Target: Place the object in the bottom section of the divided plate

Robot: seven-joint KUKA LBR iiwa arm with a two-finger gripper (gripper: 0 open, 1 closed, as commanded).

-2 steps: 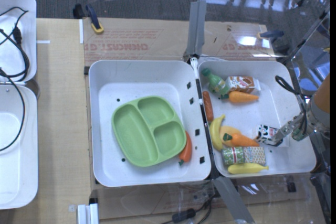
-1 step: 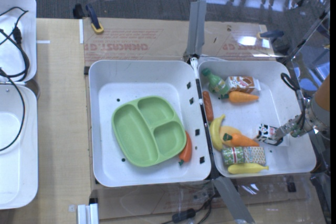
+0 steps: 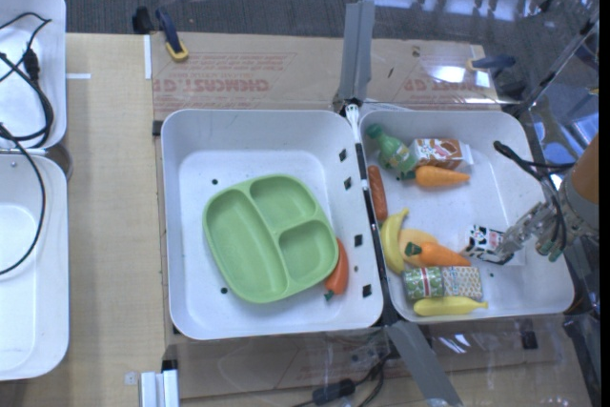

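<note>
Carrot (image 3: 337, 270) upright beside plate (image 3: 270, 238).

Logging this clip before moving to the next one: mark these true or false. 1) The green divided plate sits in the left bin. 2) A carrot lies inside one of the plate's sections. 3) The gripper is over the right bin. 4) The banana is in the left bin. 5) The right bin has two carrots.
1) True: the green divided plate lies in the left bin.
2) False: the carrot lies on the bin floor against the plate's right edge.
3) True: the gripper is at the right bin's right side, beside the black-and-white carton.
4) False: the banana is in the right bin.
5) True: upper carrot, lower carrot.
</note>
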